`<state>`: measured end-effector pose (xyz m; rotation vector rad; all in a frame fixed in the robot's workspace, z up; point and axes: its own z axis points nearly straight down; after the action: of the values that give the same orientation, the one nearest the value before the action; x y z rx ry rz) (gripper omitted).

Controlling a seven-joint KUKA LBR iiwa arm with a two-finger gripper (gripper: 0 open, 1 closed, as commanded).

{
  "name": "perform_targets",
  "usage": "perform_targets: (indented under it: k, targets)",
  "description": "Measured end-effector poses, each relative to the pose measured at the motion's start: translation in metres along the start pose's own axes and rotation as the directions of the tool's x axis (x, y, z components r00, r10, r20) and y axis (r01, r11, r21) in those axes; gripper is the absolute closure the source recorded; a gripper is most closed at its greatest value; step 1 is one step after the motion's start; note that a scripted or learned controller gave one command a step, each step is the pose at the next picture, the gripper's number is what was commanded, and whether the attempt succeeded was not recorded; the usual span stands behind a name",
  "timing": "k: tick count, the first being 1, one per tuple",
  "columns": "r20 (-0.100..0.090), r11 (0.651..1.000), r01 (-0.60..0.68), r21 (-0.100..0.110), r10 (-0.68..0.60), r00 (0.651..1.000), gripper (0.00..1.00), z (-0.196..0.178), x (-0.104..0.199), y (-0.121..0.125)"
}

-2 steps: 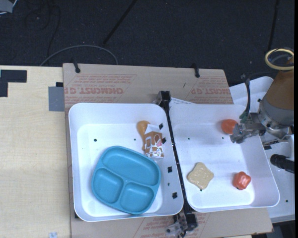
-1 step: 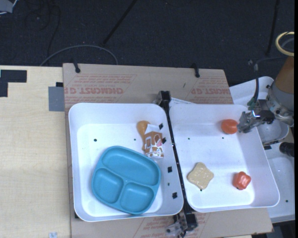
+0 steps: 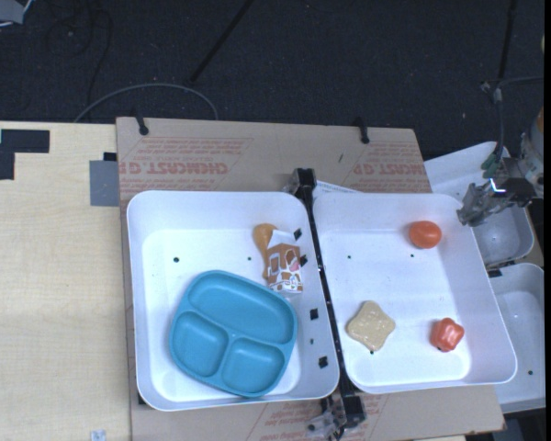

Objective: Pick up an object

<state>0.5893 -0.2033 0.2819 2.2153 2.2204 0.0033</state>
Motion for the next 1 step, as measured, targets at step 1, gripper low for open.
perform_targets:
  k: [1]
  targets:
    - [-0.004,1.000,0.002,0.007,-0.002,1.000,1.00,-0.0016,0.0474,-0.0124]
